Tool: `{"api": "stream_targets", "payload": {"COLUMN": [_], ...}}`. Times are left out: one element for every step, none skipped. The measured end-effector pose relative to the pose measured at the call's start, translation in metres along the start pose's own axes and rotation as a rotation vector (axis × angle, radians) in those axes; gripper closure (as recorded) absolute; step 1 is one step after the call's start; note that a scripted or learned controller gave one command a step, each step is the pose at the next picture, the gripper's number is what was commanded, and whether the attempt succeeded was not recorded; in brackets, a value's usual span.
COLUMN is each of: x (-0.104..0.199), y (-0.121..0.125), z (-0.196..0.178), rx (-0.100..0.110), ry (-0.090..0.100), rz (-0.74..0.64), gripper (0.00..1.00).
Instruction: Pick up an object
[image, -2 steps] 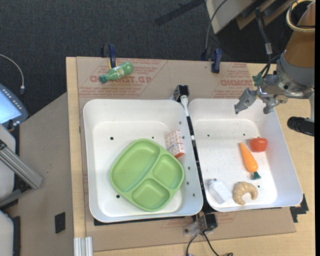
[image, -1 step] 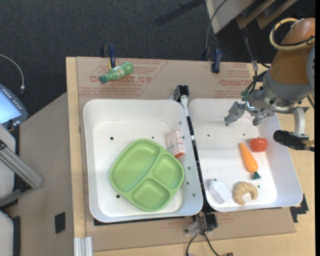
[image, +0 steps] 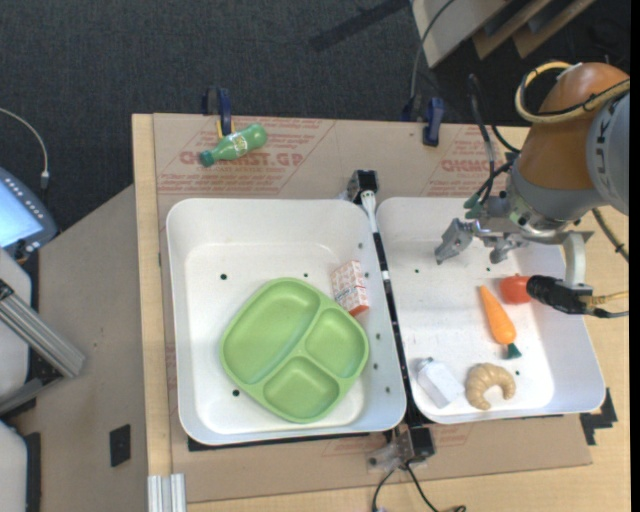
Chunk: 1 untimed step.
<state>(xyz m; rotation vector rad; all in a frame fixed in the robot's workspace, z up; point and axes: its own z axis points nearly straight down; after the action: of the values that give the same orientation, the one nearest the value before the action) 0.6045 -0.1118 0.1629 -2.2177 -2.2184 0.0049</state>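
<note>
A tan croissant (image: 490, 384) lay lower right in the right bin (image: 440, 240) below an orange carrot (image: 497, 315); the gripper (image: 473, 243) hung open, empty.

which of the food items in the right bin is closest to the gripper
The carrot: its orange body lies just below the gripper, while the croissant sits farther off by the bin's near edge.
</note>
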Motion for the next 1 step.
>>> {"api": "stream_targets", "payload": {"x": [0.0022], "y": [-0.0019], "z": [0.0641], "rx": [0.002], "ry": [0.000], "rz": [0.000], "gripper": [0.00]}}
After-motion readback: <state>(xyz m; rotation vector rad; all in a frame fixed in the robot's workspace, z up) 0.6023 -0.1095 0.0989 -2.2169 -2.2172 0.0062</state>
